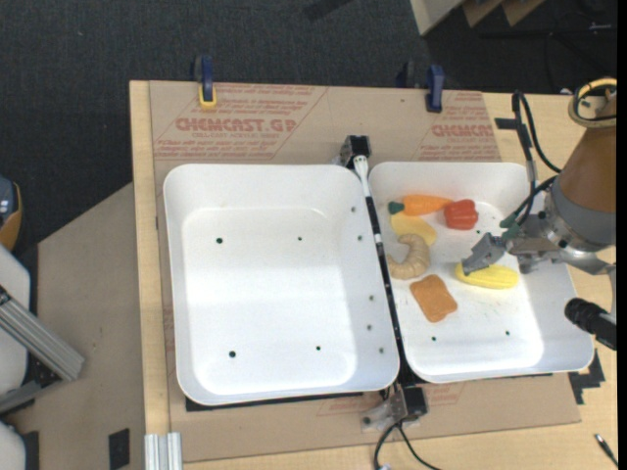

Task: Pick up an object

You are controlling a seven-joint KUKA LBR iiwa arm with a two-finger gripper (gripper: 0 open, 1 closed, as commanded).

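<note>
Reaching into the right bin (549, 355) from the right, gripper (482, 259) low over the yellow toy corn (490, 278), grip state impossible to tell. Nearby: carrot (427, 205), red pepper (460, 213), croissant (412, 254), orange slab (433, 297). Best centred over the corn, lowered straight, closed across its narrow width. Printed on the board behind: "CHEMCAST GP" (235, 123).

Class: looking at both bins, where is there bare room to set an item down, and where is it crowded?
The left bin is bare across its whole floor. In the right bin the near strip below the orange slab is free. Its far half is crowded: carrot, red piece, yellow corn, gripper.
</note>
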